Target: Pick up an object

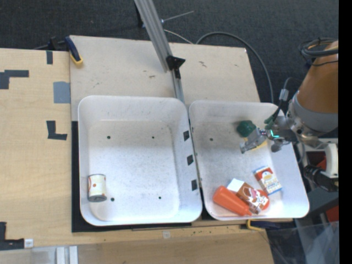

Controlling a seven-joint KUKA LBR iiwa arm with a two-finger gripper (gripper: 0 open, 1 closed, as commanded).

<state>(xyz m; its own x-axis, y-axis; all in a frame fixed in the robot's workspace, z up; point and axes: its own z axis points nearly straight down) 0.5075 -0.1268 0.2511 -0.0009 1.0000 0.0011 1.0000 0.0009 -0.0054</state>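
My gripper [253,142] hangs low over the upper middle of the right bin [220,117], reaching in from the right under the grey wrist and orange band [322,84]. A small dark green object [246,128] lies just up and left of the gripper, close to it; whether they touch is unclear. Toward the bin's front lie an orange tube-like object [230,201], a brown and white packet [254,197], a small white piece [235,185] and a red and blue carton [267,180]. In the left bin [132,106] a small can [97,187] stands in the front left corner.
A slanted metal pole [157,32] rises behind the bins and ends at a black clamp [175,62] by the divide. A cable [231,36] loops over the bench behind the right bin. A blue and yellow clamp [73,49] sits at the bench's back left.
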